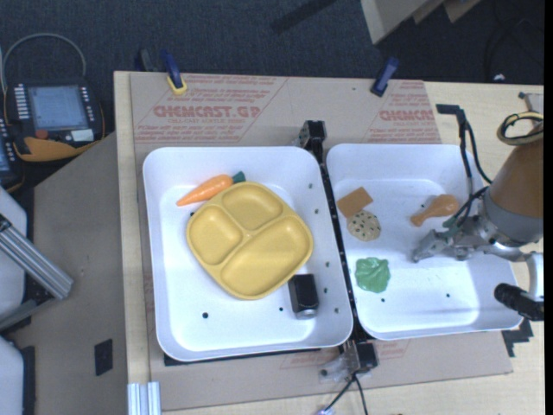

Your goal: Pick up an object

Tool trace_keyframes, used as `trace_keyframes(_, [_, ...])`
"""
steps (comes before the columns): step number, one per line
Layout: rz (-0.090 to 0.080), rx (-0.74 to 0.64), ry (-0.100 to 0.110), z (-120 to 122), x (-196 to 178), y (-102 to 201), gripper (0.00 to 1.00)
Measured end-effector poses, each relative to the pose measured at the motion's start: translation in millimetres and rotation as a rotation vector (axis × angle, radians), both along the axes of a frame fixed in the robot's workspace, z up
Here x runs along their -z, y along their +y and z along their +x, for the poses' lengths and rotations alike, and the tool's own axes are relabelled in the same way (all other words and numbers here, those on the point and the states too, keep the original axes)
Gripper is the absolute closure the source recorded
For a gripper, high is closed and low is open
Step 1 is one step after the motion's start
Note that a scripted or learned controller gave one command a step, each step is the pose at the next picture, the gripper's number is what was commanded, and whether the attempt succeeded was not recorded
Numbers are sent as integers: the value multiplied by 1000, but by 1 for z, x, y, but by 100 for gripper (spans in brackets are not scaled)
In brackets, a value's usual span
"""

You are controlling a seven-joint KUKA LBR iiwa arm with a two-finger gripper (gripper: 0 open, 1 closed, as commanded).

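Two white bins share the counter; in the right bin the pincer, spread and empty, should drop squarely over the nearby chicken leg before closing.

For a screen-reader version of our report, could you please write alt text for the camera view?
The pincer hovers low in the right bin between a chicken drumstick and a green leaf, beside a cracker and cookie. The left bin holds a yellow divided plate, a carrot and a black block.
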State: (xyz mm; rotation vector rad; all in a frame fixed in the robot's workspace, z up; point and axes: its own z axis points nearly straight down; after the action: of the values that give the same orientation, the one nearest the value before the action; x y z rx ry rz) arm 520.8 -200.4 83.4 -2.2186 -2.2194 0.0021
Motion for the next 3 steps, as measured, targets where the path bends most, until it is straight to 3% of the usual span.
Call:
trace_keyframes(1, [-2, 0, -4, 1, -11, 0, 100])
trace_keyframes(3, [-4, 0, -6, -9, -112, -9, 100])
